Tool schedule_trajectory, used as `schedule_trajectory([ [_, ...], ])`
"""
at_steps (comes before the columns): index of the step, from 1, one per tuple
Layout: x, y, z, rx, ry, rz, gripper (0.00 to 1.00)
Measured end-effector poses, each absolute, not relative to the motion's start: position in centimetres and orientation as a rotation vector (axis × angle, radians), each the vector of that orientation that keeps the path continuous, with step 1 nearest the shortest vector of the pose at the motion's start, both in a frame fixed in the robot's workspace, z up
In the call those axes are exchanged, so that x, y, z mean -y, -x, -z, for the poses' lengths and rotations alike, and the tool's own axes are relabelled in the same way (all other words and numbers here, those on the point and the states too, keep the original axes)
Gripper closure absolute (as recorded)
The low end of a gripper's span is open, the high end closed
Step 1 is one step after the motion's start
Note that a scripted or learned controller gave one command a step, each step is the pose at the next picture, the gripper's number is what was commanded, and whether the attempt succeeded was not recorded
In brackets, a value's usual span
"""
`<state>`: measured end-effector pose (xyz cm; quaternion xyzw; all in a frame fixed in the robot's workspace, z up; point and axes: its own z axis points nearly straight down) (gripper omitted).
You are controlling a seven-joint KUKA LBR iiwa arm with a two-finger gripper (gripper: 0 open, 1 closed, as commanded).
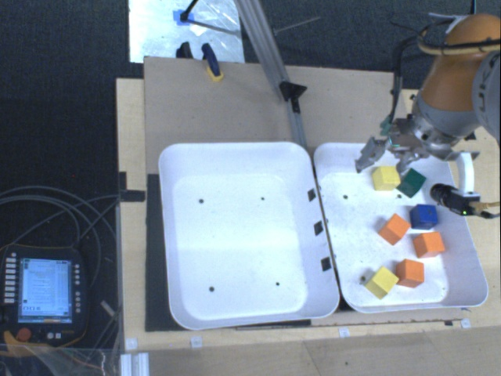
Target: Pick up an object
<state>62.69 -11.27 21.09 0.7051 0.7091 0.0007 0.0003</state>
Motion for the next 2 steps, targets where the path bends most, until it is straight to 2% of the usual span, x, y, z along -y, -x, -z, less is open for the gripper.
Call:
schedule_trajectory([
  [1, 11.3, -62.7, -21.1, -2.227, -2.215, -0.002, 0.00],
  [2, 10.2, -62.7, -15.7, -2.230, -2.217, 0.003, 0.00],
])
